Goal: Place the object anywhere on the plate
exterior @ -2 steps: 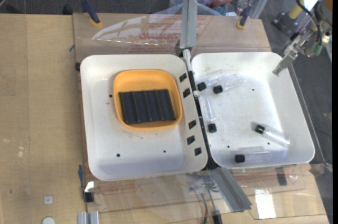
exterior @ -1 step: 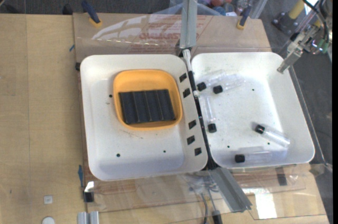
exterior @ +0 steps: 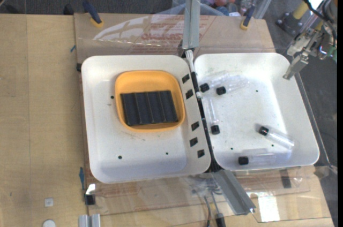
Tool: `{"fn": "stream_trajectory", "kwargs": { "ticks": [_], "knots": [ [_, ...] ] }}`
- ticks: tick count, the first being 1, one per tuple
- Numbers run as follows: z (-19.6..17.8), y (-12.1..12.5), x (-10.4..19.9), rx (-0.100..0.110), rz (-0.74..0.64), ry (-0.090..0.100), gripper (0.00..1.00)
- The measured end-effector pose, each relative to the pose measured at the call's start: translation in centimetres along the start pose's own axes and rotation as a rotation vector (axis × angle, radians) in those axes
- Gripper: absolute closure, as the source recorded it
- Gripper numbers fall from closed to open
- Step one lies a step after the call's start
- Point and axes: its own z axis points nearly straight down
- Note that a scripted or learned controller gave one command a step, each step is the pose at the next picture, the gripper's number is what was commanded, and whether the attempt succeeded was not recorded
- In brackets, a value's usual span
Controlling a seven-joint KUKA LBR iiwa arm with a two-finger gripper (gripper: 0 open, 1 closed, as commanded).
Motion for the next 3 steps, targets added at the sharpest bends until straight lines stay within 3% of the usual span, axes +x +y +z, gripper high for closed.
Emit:
{"fn": "stream_trajectory", "kwargs": {
  "ticks": [3],
  "knots": [
    [0.8,-0.1,0.3,0.0,-0.079,0.0,0.0]
  ]
}}
